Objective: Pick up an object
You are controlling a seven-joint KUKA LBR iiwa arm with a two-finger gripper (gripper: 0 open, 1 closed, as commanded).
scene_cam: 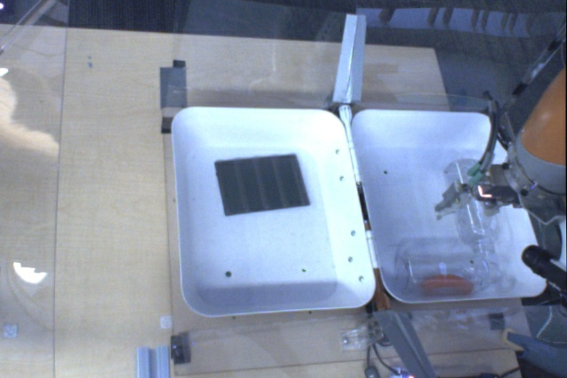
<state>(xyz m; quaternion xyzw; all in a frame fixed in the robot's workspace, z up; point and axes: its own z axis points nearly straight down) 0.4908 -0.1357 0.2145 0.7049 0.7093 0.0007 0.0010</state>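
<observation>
The end effector (467, 197) hovers over the right bin (399, 146); whether it is apart or together cannot be told. A clear tube with a red end (440, 272) lies near it, at its 7 o'clock, by the bin's near wall.

two white bins (266, 124), one dark ridged mat (262, 183), one clear tube with a red end (440, 272).

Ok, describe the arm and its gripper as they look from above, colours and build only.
The arm comes in at the right edge as a rounded orange band over grey casing. Its gripper is largely clear plastic on a grey metal body, with a small red light and a green cable at the wrist. Dark cables run along the arm's upper side.
</observation>
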